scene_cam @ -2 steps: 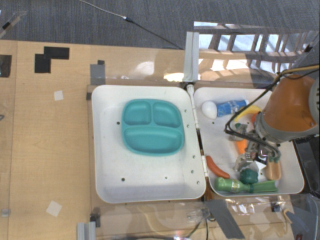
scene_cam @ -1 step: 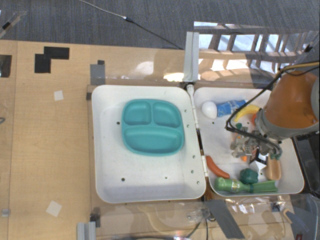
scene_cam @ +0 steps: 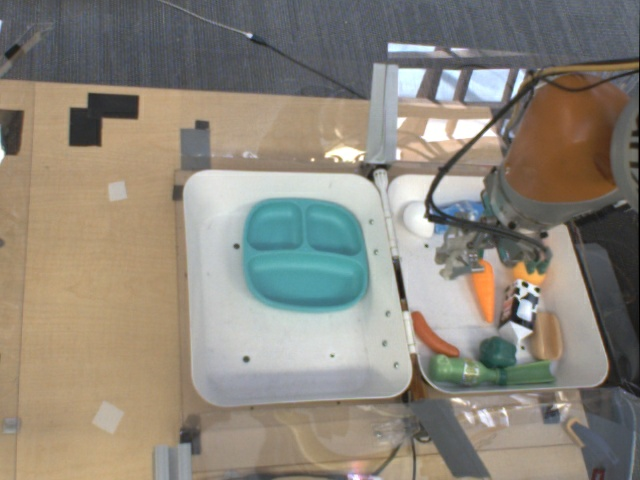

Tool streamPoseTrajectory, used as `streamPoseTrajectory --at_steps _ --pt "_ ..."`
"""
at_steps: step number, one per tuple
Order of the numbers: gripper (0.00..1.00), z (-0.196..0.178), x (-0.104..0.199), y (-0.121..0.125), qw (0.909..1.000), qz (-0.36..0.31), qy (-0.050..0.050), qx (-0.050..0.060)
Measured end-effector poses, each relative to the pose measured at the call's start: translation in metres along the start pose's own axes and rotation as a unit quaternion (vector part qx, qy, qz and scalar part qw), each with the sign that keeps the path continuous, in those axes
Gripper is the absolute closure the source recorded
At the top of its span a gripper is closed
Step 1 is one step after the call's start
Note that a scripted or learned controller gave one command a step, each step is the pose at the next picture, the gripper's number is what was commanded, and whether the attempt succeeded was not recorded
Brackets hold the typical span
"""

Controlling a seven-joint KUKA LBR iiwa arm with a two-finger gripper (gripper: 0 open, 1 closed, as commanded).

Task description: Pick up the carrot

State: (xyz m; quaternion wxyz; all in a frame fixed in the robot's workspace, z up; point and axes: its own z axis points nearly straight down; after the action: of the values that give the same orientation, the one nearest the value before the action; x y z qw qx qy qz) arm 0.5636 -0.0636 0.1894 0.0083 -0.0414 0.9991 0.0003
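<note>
gripper (scene_cam: 478,251) hangs in the right bin (scene_cam: 592,338), just above the carrot's (scene_cam: 484,290) top end; can't tell if it's apart or together; carrot lies beside a cow toy (scene_cam: 520,306)

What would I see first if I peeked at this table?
Probably the big teal divided plate, sitting alone in the middle of the left white bin. Next comes the robot's fat orange band, hanging over the right white bin, which is crowded with toy food. Its claw hovers right by the top of the orange carrot.
</note>
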Motion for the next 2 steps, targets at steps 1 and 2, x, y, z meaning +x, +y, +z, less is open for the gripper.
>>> streamPoseTrajectory --at_steps 1,2 --pt "0.0 0.003 0.002 -0.002 1.0 0.002 0.003 0.0" --pt "0.0 0.099 -0.016 -0.034 0.999 0.044 -0.001 0.001"
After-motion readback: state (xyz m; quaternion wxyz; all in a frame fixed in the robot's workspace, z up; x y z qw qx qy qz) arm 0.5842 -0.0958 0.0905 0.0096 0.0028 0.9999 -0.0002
